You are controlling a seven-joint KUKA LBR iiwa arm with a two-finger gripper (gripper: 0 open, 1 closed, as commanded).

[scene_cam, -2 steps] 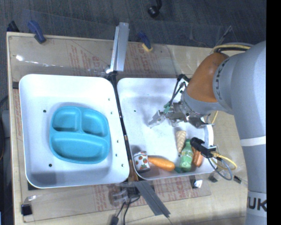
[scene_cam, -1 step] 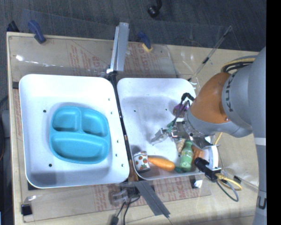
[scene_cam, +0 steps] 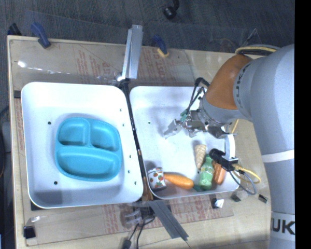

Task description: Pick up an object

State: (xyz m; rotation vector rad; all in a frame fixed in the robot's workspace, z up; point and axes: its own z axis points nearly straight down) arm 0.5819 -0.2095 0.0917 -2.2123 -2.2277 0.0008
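Observation:
My gripper (scene_cam: pixel 175 127) hangs over the middle of the right bin (scene_cam: pixel 150 102), pointing left, with bare white floor under it. No object shows at its tip. The loose objects lie along the bin's front edge, below and to the right of the gripper: an orange carrot (scene_cam: pixel 179 180), a small patterned cup (scene_cam: pixel 155 177) in the front left corner, a beige cone (scene_cam: pixel 200 153), a green toy (scene_cam: pixel 206 175) and an orange-red piece (scene_cam: pixel 220 175) beside it.
A blue divided plate (scene_cam: pixel 88 148) lies in the left bin (scene_cam: pixel 36 102). A metal bar (scene_cam: pixel 131 51) runs back from the seam between the bins. Cables (scene_cam: pixel 243 173) trail over the right bin's front right corner.

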